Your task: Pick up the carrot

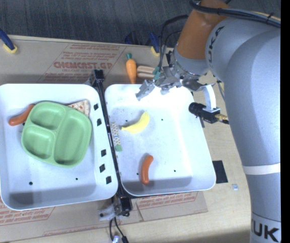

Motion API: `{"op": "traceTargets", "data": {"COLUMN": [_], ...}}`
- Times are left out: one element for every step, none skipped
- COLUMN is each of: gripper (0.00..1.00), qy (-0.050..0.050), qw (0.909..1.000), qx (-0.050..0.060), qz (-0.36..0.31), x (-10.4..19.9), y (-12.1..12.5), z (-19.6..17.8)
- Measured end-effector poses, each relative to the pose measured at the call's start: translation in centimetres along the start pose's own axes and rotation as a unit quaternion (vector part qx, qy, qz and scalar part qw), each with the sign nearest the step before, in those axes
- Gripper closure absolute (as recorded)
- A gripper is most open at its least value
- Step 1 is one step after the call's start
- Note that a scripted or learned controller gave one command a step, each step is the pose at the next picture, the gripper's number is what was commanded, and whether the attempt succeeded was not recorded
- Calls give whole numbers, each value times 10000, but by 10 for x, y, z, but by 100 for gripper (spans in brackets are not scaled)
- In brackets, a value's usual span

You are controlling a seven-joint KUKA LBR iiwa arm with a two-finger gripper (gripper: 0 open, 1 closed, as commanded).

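Note:
The carrot (130, 69), orange with a green top, lies on the brown cardboard just beyond the far rim of the right bin (185, 156), outside both bins. My gripper (154, 86) hangs over the far left corner of that bin, a short way right of and nearer than the carrot. Its two metal fingers (143, 90) look spread apart with nothing between them. The gripper does not touch the carrot.
A tan stick-like piece (146, 71) lies beside the carrot. The right bin holds a banana (136, 123) and a red sausage (146, 168). The left bin (13, 181) holds a green divided plate (57, 133), an orange sausage (18, 118) and a cracker slice (82, 106).

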State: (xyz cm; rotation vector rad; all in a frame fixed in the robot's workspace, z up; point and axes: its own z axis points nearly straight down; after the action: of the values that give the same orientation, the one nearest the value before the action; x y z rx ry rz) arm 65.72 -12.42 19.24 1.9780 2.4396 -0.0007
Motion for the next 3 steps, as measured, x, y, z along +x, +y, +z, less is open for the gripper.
{"op": "traceTargets", "data": {"gripper": [0, 100, 100], "qy": [15, 13, -1], "qw": [9984, 9986, 9968], "qx": [32, 30, -5], "qz": [563, 533, 798], "x": [-85, -84, -70], "y": [-20, -18, -25], "z": [102, 90, -129]}}
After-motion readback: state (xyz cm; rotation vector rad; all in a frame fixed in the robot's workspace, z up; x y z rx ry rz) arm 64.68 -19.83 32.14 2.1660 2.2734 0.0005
